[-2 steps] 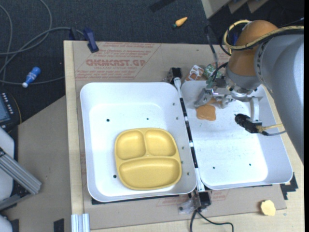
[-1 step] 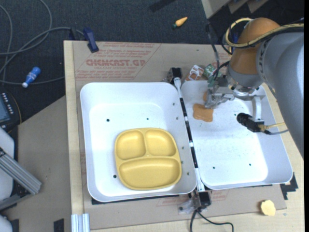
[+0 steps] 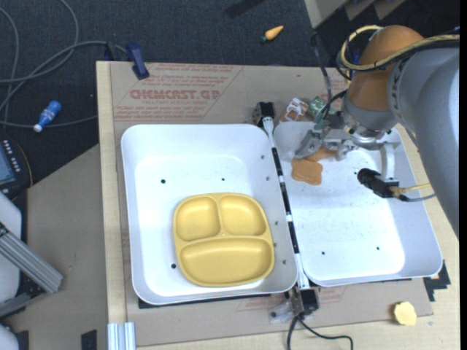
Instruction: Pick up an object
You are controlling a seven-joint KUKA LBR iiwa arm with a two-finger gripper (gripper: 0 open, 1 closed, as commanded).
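Nearest, a small yellow piece (image 3: 404, 313) lies on the brown board (image 3: 117, 195) beside the right bin (image 3: 350, 254). In the left bin (image 3: 146, 159) rests a yellow divided plate (image 3: 222, 238), three compartments, the largest toward the camera. Farther back, in the right bin's far left corner, an orange toast-like object (image 3: 307, 170) lies flat, roughly squarish, with no long axis that can be made out. The gripper (image 3: 326, 141) sits just beyond and slightly right of it, very near; contact cannot be judged, and whether it is parted or closed cannot be told, the wrist covering it. A black part (image 3: 376, 182) projects from the wrist over the bin. Small packets (image 3: 303, 109) lie behind the bin's far rim. The board reads "CHEMCAST GP" in red, partly blurred. Beyond, on dark carpet, lie a blue bottle (image 3: 48, 114) and an orange piece (image 3: 273, 32).
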